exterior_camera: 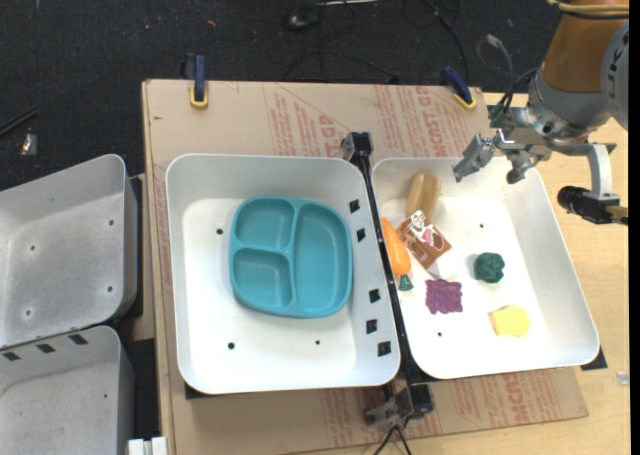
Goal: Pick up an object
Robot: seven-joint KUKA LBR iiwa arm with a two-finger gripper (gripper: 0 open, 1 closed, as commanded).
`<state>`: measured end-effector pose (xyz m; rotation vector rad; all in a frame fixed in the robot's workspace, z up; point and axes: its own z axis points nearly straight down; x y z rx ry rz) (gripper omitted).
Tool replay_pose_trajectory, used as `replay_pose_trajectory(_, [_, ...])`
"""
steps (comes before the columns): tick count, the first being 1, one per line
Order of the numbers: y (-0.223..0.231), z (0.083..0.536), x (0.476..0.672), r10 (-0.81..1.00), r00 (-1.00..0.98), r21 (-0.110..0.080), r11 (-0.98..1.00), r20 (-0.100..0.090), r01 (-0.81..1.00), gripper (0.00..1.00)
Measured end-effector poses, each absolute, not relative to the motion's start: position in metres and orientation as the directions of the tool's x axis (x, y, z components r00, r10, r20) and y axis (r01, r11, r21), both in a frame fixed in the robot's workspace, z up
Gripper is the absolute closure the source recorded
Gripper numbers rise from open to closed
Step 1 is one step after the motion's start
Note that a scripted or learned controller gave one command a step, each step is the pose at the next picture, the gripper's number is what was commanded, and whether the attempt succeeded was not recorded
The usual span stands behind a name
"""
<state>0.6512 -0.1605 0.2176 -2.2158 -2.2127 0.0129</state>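
Note:
My gripper (494,163) hangs open above the far edge of the right bin (560,243), nothing between its two fingers. Below it in that bin lie a tan bread roll (422,191), a brown snack packet (425,239), an orange carrot (395,246), a dark green broccoli piece (489,266), a purple flat piece (444,295) and a yellow block (510,321). The bread roll is the nearest object, down and to the left of the fingers.
The left bin (200,343) holds a teal divided plate (292,256). A black divider with clips runs between the bins. Two spare white bins (60,243) sit off the bench at the left. Cables lie on the dark floor behind.

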Motion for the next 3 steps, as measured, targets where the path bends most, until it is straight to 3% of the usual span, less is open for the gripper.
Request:
replay_pose_trajectory(1, [-0.160,0.226,0.654,1.000,-0.001,0.000,0.001,-0.001,1.000,0.00])
replay_pose_trajectory(3, [-0.162,0.120,0.656,1.000,0.000,-0.004,0.000,0.000,1.000,0.00])
